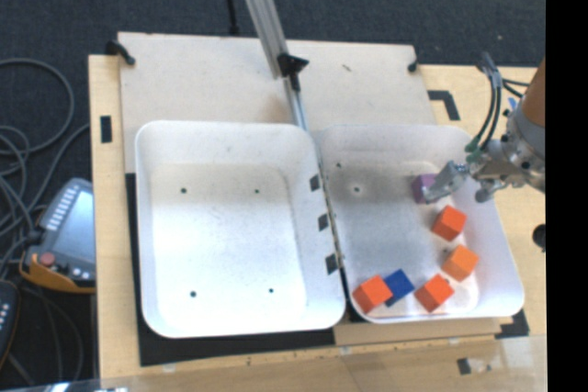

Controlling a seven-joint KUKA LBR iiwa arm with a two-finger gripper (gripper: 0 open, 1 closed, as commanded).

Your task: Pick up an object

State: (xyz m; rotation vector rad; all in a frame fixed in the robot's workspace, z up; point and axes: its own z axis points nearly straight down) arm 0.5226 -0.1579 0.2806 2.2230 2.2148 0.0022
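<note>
In the right bin [386, 225] lie several small blocks. A purple block [422, 188] sits near the middle, partly hidden by one grey finger [445, 179]. Orange cubes lie at the right [449, 223], further down [460, 262] and near the front rim [435, 292], and another sits at the front left [373, 292]. A blue cube [399, 285] rests between the two front orange ones. My gripper [461, 189] reaches in from the right, low over the bin, open with its fingers spread. The purple block is just outside the left finger, not between the two.
The left bin [230, 234] stands beside the right one, with a low divider between them. A slanted aluminium post [262, 5] rises behind the bins. Cables and a pendant [64, 234] lie off the bench at the left.
</note>
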